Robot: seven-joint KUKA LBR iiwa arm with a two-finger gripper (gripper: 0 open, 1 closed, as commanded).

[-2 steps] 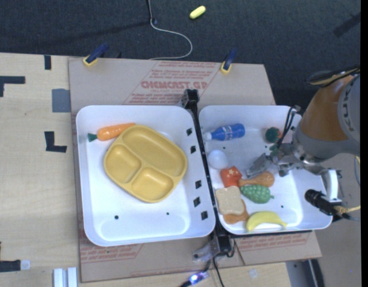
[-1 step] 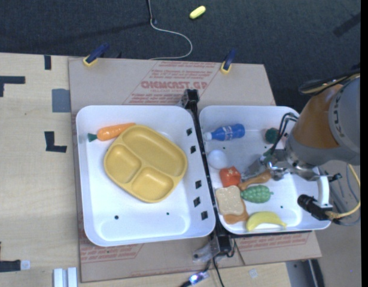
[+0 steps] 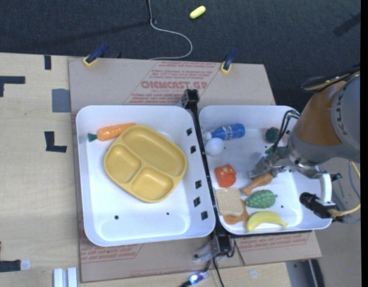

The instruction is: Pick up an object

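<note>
Dark carpet lies behind my bench, where a brown cardboard sheet (image 3: 172, 85) carries two shallow white bins. Going left to right: the left bin (image 3: 91, 178) holds an orange plastic carrot (image 3: 113, 131) touching the far edge of a yellow three-compartment plastic tray (image 3: 145, 162). The right bin (image 3: 285, 109) is crowded: a blue-and-white toy bottle (image 3: 224, 133) near the divider, a red toy pepper (image 3: 225, 174), a tan slice of toy bread (image 3: 230, 202), a yellow toy banana (image 3: 265, 221), a knobbly green toy vegetable (image 3: 260, 199) and a thin orange toy stick (image 3: 257, 183).

My gripper (image 3: 266, 164) hovers low over the far end of that orange stick, the likeliest target. Whether it is spread or pinched I cannot tell; the wrist hides it.

My worry is the crowding. The stick lies just beside the green vegetable and near the bread, so coming down off-centre could nudge a neighbour, or clip the stick's tip so it rolls away. It looks slim and smooth; a shallow pinch could slip.
</note>
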